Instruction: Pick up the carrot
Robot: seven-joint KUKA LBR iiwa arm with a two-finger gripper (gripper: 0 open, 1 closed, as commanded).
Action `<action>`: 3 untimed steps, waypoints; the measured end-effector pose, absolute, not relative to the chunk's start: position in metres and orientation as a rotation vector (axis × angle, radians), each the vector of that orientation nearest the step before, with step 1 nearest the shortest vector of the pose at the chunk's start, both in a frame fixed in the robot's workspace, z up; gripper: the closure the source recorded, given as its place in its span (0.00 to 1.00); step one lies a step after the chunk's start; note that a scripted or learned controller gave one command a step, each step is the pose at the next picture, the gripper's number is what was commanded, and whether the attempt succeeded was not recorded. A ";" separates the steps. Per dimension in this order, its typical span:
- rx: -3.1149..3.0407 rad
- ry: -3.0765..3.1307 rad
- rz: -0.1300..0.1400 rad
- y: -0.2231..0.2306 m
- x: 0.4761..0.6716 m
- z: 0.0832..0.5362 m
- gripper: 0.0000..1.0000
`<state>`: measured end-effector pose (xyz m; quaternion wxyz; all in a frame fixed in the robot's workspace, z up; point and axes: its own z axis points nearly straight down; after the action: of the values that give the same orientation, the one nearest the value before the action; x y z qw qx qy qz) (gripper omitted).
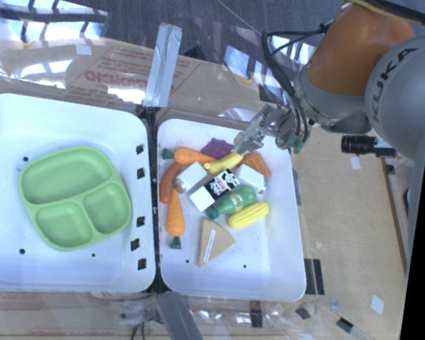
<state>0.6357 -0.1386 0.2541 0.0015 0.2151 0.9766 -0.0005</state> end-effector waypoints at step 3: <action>0.900 3.007 -0.001 -0.177 0.650 0.256 1.00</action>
<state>0.6499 -0.1765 0.2563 0.0015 0.2867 0.9580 -0.0003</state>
